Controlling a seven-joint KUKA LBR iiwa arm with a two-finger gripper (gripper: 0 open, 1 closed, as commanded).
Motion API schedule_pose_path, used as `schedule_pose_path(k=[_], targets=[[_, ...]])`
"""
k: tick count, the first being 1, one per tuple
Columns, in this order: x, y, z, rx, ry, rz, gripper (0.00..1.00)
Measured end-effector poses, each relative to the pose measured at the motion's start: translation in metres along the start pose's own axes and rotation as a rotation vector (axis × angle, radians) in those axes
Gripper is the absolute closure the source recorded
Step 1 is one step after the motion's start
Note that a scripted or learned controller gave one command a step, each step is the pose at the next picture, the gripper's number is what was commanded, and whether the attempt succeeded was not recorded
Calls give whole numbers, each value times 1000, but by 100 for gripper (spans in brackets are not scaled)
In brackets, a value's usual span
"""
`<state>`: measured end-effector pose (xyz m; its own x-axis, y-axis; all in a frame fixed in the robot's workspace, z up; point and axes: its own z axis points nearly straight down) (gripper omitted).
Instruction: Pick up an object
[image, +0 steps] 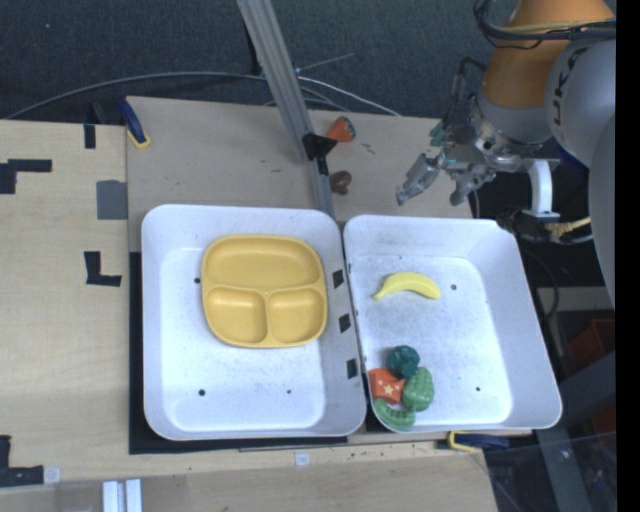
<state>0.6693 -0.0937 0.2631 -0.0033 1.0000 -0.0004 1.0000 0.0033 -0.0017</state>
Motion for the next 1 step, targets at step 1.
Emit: schedule_pose_path(k=[1], targets=[[0,0,0,0,0,0,0]])
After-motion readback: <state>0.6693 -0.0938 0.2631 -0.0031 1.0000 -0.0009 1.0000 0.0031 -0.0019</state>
